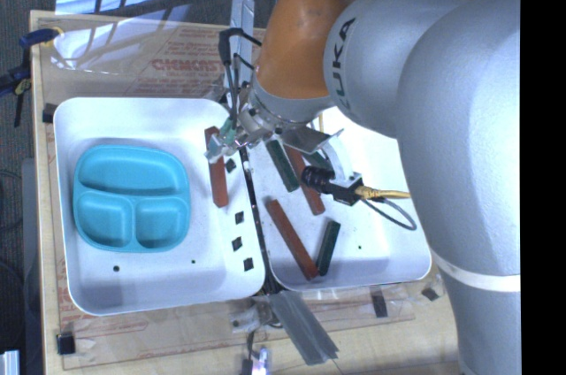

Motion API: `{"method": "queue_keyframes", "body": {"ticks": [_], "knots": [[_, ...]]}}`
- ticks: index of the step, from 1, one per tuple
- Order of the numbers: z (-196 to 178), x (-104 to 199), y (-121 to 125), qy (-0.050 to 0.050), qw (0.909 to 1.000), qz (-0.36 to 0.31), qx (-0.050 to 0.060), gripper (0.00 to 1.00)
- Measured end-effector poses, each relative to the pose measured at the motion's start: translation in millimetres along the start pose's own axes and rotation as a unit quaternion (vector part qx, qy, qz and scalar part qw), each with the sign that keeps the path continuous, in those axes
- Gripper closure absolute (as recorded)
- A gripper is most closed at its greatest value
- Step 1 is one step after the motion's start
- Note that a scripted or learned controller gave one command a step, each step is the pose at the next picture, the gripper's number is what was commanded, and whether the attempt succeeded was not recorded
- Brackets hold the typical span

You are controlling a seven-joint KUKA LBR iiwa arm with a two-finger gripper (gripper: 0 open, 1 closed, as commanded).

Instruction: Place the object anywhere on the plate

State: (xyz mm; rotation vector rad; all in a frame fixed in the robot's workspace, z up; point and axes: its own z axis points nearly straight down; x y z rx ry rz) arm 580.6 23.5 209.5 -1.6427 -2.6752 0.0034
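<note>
Now | brown stick [217, 179] just below end effector [226, 143] | left bin [133, 289]

Brown sticks [292, 238] and dark green sticks [329, 246] in the right white bin [402, 254], yellow cable [386, 194] across it
</note>
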Motion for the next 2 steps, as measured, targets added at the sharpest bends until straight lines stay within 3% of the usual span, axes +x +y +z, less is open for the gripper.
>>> {"method": "queue_keyframes", "body": {"ticks": [1,2], "knots": [[18.8,54.8,26.8,0.000,0.9987,-0.050,0.001,1.00],[18.3,54.6,27.0,0.000,0.9987,-0.050,0.000,0.00]]}}
